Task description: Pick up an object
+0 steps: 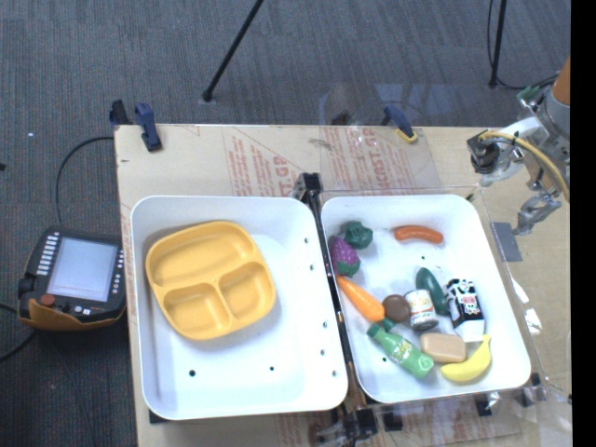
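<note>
Small glossy plastic toy foods — an orange carrot [359,298], a curved yellow banana [468,365], a red sausage [417,235], a purple grape bunch [345,257] — lie in the right shallow white bin [494,250]. The metal fingers [538,208] hover well apart from them, past the bin's right rim; whether they are apart or together cannot be told. The left bin [233,380] holds a yellow sectioned plastic tray [210,277].

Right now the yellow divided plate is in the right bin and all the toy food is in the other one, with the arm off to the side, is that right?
Not quite. The camera view shows the yellow divided plate in the left bin, not the right. The toy food, such as the banana and carrot, is in the right bin, and the arm is off to the side.
</note>
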### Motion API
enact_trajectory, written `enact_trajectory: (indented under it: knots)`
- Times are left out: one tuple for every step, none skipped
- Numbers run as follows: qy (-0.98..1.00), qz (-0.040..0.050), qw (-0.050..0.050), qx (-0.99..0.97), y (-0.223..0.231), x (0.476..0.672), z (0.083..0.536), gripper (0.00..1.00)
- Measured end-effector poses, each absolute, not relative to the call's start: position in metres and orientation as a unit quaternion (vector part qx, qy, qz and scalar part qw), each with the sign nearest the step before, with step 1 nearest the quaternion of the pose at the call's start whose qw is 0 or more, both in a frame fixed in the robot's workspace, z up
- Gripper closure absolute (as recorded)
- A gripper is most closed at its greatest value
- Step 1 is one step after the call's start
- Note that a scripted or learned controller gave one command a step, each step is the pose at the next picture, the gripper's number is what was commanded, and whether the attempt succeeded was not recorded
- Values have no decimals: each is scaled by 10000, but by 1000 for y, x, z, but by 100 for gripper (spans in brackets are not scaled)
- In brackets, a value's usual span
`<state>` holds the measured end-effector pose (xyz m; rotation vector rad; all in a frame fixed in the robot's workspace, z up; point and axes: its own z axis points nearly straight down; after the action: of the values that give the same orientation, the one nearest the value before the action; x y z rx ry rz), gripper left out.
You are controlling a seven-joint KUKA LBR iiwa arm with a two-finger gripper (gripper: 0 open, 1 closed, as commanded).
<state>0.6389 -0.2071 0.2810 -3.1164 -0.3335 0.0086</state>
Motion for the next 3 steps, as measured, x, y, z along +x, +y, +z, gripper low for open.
enact_trajectory:
  knots:
    - [-1011,94,67,-9948,-146,627,99,0]
    - [-1008,51,69,-9949,-147,631,115,100]
    - [-993,-21,-6,-9951,-215,613,208,100]
